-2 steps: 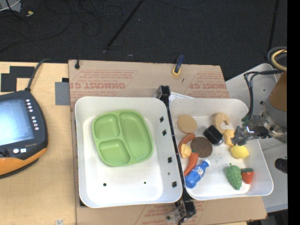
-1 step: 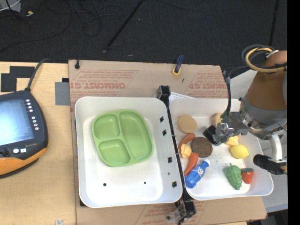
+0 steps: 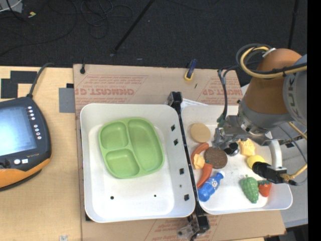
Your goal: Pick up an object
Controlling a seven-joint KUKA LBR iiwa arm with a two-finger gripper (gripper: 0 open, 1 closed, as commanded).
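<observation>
Nearest us in the right white bin lie a small blue plastic bottle and a green leafy toy vegetable. Just beyond, the gripper hangs over a dark brown round patty; we cannot tell how its jaws stand. We judge nothing lifted yet. The patty lies flat, round, without a long axis. Farther left sits a green divided plate.

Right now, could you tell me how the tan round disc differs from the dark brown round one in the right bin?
The tan disc is pale and smooth-looking; the brown disc is dark and rougher. The tan disc lies apart nearer the bin's far edge; the brown disc sits among other toys, just below the gripper. Both are flat, round and similar in size.
</observation>
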